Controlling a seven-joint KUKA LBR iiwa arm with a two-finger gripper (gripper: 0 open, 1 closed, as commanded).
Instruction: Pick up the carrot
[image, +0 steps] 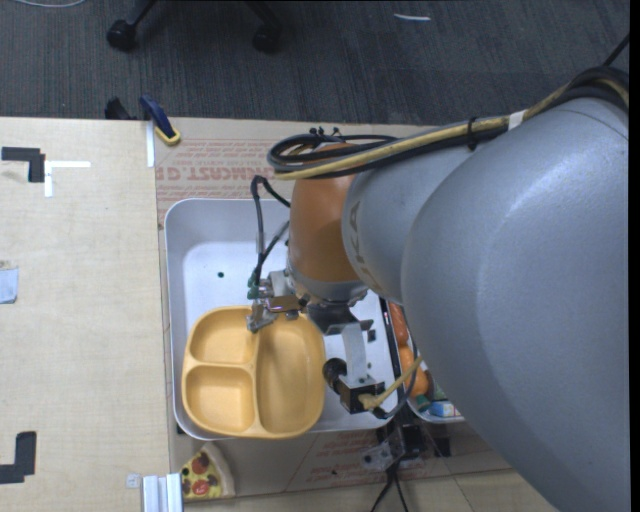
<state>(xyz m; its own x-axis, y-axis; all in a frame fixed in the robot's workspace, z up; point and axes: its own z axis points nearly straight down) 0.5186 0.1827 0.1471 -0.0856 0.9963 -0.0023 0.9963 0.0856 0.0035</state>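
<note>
jaws: can't tell their state. The gripper (268, 312) is seen from above and behind, with wrist hardware and cables over it.
gripper position: low over the top rim of the yellow three-compartment plastic plate (255, 375), at the divider between the two left cells and the big right cell. Nothing is visibly held.
plate: sits in the lower half of the shallow white plastic bin (205, 240). The visible compartments look bare, so it probably isn't the target.
carrot: likely the orange pieces (402, 335) at the arm's edge, right of the plate and behind the wrist bracket. Mostly occluded, so I can't confirm the shape or which bin it lies in.
arm: the grey arm with orange band (320, 235) comes in from the right and covers the right side of the bench, hiding the second bin.
judgement: the gripper is near the plate and well apart from the orange items, so the grasp has not been made.
risk: descending here would hit the plate rim.
</note>
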